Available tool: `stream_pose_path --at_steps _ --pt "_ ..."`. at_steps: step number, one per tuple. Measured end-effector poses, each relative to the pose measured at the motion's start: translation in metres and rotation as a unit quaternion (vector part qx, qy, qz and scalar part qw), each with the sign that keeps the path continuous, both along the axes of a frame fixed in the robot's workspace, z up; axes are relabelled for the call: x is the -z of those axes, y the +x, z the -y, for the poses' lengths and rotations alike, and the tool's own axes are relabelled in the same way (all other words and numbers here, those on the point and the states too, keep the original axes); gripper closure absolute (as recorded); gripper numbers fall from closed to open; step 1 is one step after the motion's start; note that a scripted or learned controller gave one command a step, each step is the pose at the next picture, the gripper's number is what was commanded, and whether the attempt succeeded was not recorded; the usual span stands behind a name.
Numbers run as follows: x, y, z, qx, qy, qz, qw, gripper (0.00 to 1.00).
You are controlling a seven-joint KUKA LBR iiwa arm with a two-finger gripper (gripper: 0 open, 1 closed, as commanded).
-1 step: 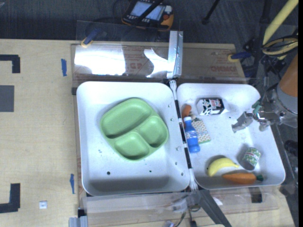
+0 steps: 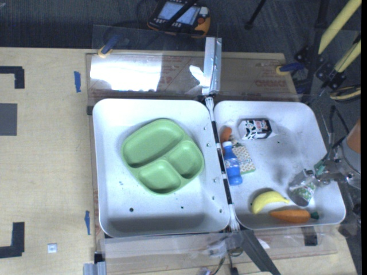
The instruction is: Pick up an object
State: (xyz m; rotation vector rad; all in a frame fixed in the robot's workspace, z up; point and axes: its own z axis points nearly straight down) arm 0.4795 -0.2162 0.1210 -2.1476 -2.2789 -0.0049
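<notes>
**Two bins, one pick still to make**

Pale wooden bench (image 2: pixel 46 153) under a slanted overhead view, dark floor beyond its far edge, a handheld controller (image 2: pixel 179 16) lying out there.

Left bin (image 2: pixel 106 171): holds a green divided plate (image 2: pixel 163 154), three compartments, nothing seen in them. Rigid, smooth, broad; awkward for two fingers except at the rim.

Right bin (image 2: pixel 298 119): along its left wall, a small orange-red item (image 2: pixel 226 133), too small to name, then a blue bottle (image 2: pixel 232 165) lying flat beside a patterned packet (image 2: pixel 245 159). Near the far edge, a small milk carton (image 2: pixel 254 128) with cow markings. Toward the near edge, a banana (image 2: pixel 268 200) touching a carrot (image 2: pixel 289 215).

Likeliest targets: banana or carrot, probably light toy pieces, stiff and slick; best pinched across the middle of the body, not the tapered ends.

Gripper (image 2: pixel 304 187) low over the right bin's near right corner, just beside the banana and carrot. Spread or closed: cannot tell. Nothing visibly held.
</notes>
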Motion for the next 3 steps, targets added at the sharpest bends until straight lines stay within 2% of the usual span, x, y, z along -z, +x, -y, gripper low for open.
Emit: stream_pose_path --at_steps 1,2,3 --pt "0.034 0.054 -0.016 -0.071 -0.0042 0.006 0.9975 0.00" --pt "-0.048 0.139 -0.018 -0.167 -0.0051 0.005 0.9859 0.00" --pt "0.026 0.093 0.002 -0.209 -0.0011 0.004 0.9779 0.00"
